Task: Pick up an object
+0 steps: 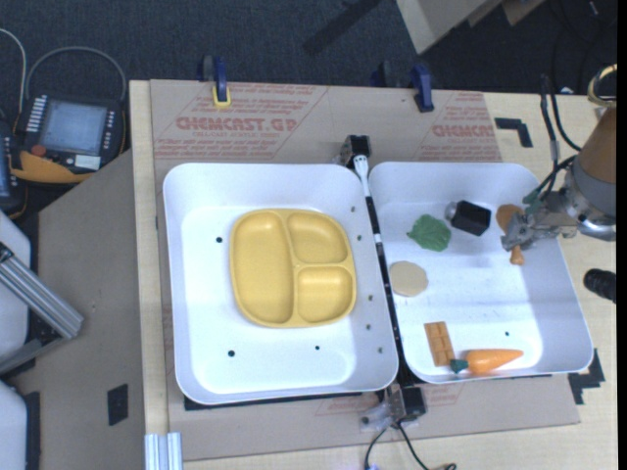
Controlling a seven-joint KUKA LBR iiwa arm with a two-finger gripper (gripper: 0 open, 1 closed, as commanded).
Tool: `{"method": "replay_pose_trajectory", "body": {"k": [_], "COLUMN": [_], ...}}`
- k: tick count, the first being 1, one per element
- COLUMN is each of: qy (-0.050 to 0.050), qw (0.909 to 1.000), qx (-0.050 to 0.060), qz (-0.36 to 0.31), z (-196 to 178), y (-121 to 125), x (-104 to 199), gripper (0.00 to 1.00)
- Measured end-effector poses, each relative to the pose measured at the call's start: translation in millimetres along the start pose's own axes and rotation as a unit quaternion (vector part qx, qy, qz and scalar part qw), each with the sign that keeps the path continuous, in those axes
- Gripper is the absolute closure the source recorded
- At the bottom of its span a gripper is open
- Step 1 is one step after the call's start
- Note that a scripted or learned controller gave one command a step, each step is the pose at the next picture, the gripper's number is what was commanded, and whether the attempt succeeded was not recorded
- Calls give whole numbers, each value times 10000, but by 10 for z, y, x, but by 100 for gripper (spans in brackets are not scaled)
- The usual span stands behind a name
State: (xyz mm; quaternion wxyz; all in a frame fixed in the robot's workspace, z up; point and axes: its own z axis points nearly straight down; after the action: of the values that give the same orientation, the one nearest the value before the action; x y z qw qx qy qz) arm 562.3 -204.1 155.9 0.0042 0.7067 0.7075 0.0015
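Observation:
My gripper (522, 233) hangs low over the right side of the right bin (563, 292), with the arm reaching in from the right. An orange-brown piece (506, 213) lies right against the gripper's left side, and a small orange bit (516, 256) shows just under it; I cannot make out whether either is held. Left of the gripper sit a black block (471, 216) and a green leafy toy (429, 232). A pale round disc (409, 279) lies by the bin's left wall. At the front of the bin are a brown wafer (438, 342) and an orange carrot (491, 360).
The left bin (196, 341) holds a yellow divided plate (291, 266). A black cable and connector (358, 152) run along the seam between the bins. Blue clamps (421, 84) hold the cardboard at the back edge.

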Motion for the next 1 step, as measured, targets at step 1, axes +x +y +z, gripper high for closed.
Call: {"method": "replay_pose_trajectory", "body": {"k": [1], "qy": [1], "qw": [10000], "qx": [7], "qz": [2], "z": [-433], "y": [14], "x": [-21], "gripper": [100]}}
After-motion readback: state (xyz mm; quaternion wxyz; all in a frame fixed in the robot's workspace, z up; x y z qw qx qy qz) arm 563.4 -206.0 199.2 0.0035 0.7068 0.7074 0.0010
